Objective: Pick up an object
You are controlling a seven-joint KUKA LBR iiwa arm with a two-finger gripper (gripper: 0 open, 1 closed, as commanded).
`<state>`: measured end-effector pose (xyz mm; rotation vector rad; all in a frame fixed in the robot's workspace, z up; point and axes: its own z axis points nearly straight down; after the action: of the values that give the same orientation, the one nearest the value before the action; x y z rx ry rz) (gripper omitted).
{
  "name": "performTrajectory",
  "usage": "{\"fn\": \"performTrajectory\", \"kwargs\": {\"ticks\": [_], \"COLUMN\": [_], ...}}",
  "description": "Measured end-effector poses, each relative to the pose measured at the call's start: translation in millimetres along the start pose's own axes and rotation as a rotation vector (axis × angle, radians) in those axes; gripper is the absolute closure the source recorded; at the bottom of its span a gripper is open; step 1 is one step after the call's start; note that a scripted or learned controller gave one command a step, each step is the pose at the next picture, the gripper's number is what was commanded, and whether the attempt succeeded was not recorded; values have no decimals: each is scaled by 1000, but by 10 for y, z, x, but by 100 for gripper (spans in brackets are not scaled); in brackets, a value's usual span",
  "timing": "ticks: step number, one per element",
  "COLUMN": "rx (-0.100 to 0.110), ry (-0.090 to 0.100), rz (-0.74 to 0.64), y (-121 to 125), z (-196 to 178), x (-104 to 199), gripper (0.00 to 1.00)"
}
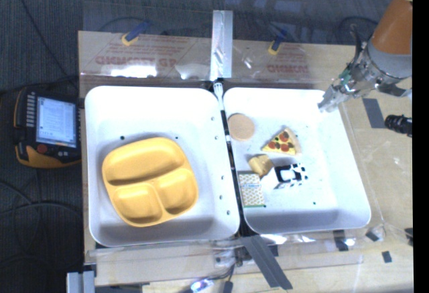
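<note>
A green-and-white packet (251,190) lay nearest the camera in the right bin (335,214), its long axis running toward the far wall, hard against the divider. Beside it sat one black-and-white toy (290,174), one tan lump (260,164), one pizza slice (281,142) tip pointing away, and one brown disc (241,126). The bin's right half lay open. The gripper (330,103) hovered over the far-right rim, grasping nothing. One yellow tray (149,180) sat in the left bin (114,107)

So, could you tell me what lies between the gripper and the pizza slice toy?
In the camera view, only bare white floor of the right bin separates the gripper from the pizza slice toy.
</note>
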<state>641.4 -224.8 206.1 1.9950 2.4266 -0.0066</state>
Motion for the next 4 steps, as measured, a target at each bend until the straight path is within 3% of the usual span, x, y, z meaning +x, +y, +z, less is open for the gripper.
{"fn": "performTrajectory", "kwargs": {"ticks": [1, 2, 3, 4], "rx": [-7, 1, -2, 4], "ry": [1, 4, 5, 5], "rz": [279, 255, 287, 485], "y": [18, -590, -649, -520], "z": [1146, 1022, 795, 914], "x": [17, 407, 238, 176], "gripper": [100, 100, 100, 100]}}
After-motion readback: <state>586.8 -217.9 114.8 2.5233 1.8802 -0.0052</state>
